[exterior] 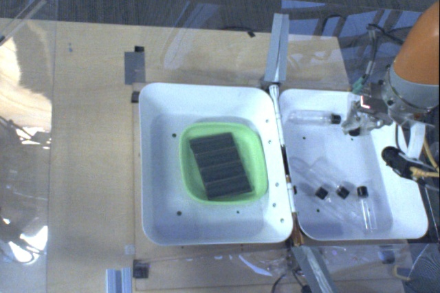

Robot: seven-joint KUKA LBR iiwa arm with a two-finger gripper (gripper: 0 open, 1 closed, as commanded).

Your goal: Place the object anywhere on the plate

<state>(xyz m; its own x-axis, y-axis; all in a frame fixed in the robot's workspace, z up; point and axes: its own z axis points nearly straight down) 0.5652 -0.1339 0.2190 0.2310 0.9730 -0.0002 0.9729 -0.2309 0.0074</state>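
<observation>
End effector [359, 121]: over the right bin's 1 o'clock edge, just beside a clear vial; whether it is spread or pressed together, I cannot tell.
Arm [418, 58]: orange band at the frame's 3 o'clock edge, grey wrist below it.
Right bin [405, 216]: clear vial [313, 118] lying at 11 o'clock; second vial [366, 208] at 5 o'clock; 2 small black caps [331, 192] near 6 o'clock.
Left bin [155, 147]: green plate [187, 147] at centre, dark ribbed block [220, 166] lying on it.
Surface [82, 147]: pale wood, carrying both bins.
</observation>
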